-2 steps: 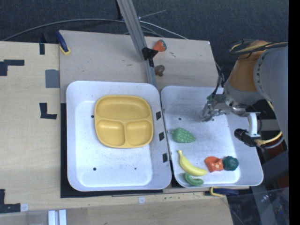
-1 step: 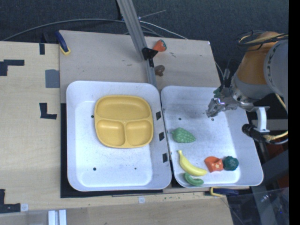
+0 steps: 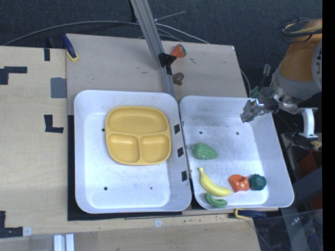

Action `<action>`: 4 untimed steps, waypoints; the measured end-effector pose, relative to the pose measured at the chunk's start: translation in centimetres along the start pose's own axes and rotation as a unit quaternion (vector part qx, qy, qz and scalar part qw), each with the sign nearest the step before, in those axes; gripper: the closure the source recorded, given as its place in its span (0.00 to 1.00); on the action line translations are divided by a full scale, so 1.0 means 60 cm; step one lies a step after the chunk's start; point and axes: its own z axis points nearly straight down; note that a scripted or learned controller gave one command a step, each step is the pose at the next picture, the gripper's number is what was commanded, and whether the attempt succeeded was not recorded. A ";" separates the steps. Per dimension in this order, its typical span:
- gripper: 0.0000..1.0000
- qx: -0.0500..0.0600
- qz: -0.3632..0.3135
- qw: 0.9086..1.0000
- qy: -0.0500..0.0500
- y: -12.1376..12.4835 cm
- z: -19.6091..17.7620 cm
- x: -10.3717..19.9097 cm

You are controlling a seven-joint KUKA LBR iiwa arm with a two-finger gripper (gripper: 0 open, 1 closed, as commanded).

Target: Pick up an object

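Note:
The right bin [image 3: 225, 114] holds a light green lumpy toy [image 3: 204, 151] near its left side. A yellow banana [image 3: 212, 185], a small green piece [image 3: 216, 201], a red-orange toy [image 3: 238, 182] and a dark green round toy [image 3: 257, 181] lie along its front edge. My gripper [image 3: 250, 111] hangs above the bin's far right edge, well away from all of these. Nothing shows between its fingers.
The left bin [image 3: 89, 140] bears a yellow divided plate [image 3: 138, 135]. A grey metal pole [image 3: 149, 22] rises from the back of the bench, with an orange clamp [image 3: 178, 50] beside it. The grey and orange arm [image 3: 301, 61] stands at the right.

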 end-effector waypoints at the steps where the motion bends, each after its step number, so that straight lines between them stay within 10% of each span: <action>1: 1.00 0.002 0.000 1.000 0.001 0.001 -0.041 0.000; 4: 1.00 0.004 -0.003 1.000 0.002 -0.014 -0.038 0.267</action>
